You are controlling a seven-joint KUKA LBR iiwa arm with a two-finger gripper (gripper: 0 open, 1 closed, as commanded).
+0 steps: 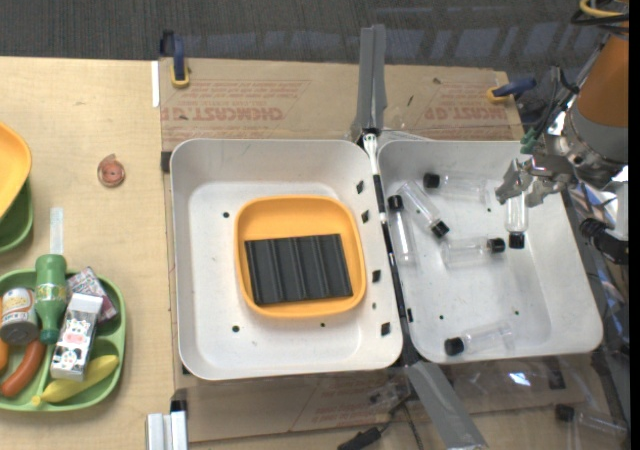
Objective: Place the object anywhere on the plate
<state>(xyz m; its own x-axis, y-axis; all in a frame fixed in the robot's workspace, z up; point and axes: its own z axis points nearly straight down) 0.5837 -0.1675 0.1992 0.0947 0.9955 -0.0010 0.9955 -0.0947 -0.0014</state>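
An orange plate (300, 216) lies in the left white bin (200, 268), and a black ridged slab (303, 269) rests flat on its middle. My gripper (524, 185) hangs over the upper right part of the right bin (560, 323). A clear tube with a black cap (516, 222) stands lengthwise just below the gripper, its upper end meeting the gripper and its cap pointing toward the bin's front. I cannot tell from here whether this tube is held or lying on the bin floor.
Several more clear tubes with black caps lie scattered in the right bin, such as one (478, 340) near its front and one (401, 223) along its left wall. A green tray of toy food (60, 338) sits at the far left of the bench.
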